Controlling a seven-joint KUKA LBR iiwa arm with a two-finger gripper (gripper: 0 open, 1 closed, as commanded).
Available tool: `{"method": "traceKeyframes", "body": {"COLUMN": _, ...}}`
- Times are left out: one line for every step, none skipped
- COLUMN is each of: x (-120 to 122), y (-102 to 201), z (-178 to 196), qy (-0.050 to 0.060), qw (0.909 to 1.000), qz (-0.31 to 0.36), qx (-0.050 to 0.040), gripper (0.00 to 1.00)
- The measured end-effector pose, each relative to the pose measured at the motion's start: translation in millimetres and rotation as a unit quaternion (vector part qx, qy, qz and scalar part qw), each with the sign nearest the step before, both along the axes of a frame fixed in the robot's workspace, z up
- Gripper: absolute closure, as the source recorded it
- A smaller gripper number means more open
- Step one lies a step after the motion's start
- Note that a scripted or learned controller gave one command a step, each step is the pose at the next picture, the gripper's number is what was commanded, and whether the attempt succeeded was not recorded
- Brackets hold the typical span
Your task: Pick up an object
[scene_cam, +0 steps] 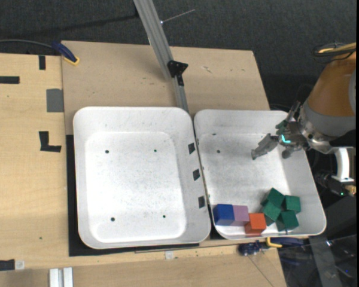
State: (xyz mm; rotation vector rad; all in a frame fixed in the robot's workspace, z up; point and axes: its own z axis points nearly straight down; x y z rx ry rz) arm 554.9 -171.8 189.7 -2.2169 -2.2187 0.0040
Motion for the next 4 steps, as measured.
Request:
{"method": "traceKeyframes", "body": {"x": 1, "y": 0, "z": 2, "qy": -0.002, "qw": 1.0, "qz": 0.001, "qx": -0.0007, "gripper": 0.0}}
{"method": "traceKeyframes", "body": {"x": 0, "y": -9, "z": -47, "qy": 0.001, "qw": 1.0, "qz": 0.0, "qx": -0.001, "gripper": 0.0}}
{"method": "traceKeyframes", "body": {"x": -1, "y": -8, "z": -100, "qy": -0.001, "qw": 1.0, "qz": 0.0, "qx": -0.0012, "gripper": 0.0}}
{"method": "traceKeyframes", "body": {"x": -1, "y": -7, "z": -88, "qy": -0.001, "qw": 1.0, "qz": 0.001, "qx": -0.0007, "gripper": 1.0}}
